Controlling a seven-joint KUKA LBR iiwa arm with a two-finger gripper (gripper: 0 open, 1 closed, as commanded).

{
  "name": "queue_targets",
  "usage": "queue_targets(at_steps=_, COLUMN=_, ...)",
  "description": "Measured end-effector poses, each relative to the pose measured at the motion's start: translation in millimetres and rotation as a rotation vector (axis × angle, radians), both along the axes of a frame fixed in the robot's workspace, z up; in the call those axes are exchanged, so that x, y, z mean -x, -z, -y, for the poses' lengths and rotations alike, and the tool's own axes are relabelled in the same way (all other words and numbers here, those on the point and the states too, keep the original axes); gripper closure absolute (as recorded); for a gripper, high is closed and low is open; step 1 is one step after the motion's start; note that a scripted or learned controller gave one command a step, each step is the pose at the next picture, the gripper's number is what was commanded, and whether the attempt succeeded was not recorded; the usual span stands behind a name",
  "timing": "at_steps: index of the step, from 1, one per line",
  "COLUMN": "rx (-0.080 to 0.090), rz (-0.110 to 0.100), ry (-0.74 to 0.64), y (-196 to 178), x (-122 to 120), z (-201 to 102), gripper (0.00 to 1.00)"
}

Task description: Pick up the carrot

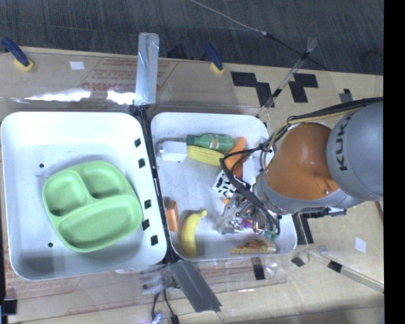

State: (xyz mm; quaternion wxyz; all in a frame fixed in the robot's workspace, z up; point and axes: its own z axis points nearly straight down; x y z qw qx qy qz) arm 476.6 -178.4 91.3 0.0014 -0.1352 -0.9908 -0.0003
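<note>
Down in the right bin [163, 130], the tool [239, 216] hangs low near the front wall.

Whether it is spread or pinched I cannot tell; cables and metal parts clutter it. The carrot [238, 155] lies apart from it, toward the back of that bin, slanting beside a corn cob [204, 156] and a green bottle [210, 141]. A banana [190, 231] sits left of the tool, near the front. The left bin [13, 133] holds a green divided plate [91, 204].
</note>
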Motion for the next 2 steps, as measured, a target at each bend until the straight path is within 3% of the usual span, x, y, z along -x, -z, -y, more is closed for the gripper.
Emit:
queue_targets(at_steps=1, rx=0.001, rz=0.004, ry=0.251, y=-15.1, x=-0.6, z=7.7, gripper=1.00)
queue_targets(at_steps=2, rx=0.001, rz=0.003, ry=0.564, y=-56.8, x=-6.6, z=-51.2, gripper=1.00)
